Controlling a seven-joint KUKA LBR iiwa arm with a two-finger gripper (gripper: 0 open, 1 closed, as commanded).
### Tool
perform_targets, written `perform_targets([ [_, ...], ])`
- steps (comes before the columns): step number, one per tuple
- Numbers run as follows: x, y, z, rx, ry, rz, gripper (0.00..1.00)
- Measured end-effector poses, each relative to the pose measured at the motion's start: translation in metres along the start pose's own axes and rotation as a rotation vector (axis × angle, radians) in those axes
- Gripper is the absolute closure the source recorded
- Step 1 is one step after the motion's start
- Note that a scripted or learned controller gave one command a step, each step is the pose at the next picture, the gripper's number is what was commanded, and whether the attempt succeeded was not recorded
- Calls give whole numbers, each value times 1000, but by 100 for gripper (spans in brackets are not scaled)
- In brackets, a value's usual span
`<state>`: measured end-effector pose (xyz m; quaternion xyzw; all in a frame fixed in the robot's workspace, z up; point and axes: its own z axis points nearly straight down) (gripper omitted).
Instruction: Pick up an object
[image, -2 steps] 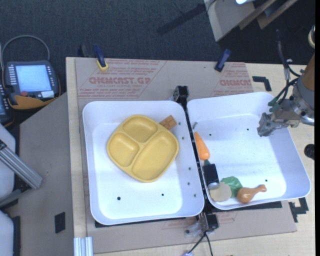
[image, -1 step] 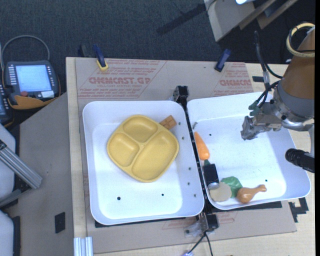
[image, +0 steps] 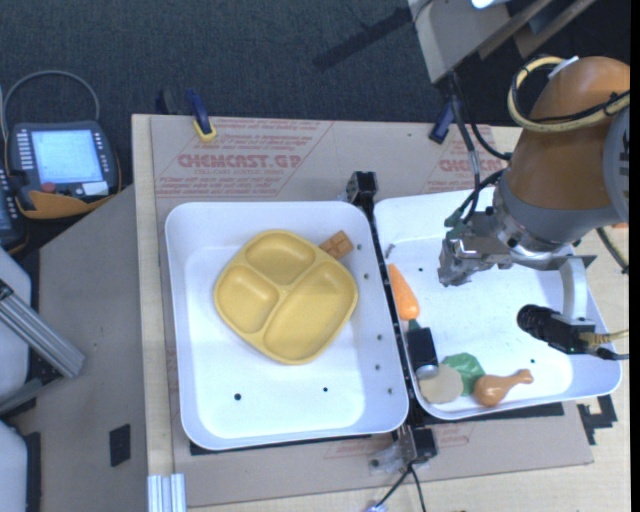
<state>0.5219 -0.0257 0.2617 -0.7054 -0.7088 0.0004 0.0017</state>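
Along the near rim of the right bin (image: 520, 300), toy drumstick (image: 500, 385), green piece (image: 467, 365), pale disc (image: 440, 385), black block (image: 421, 347); farther back, orange carrot (image: 403, 292) beside the dividing wall; beyond, gripper (image: 453, 271) over the bin floor, open or closed impossible to tell.

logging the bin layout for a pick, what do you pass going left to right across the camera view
yellow plate → carrot → green piece → drumstick
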Motion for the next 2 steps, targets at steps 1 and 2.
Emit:
perform_targets([
  [1,53,-12,21,2,1,-1,100],
  [2,97,-16,22,0,0,2,100],
])
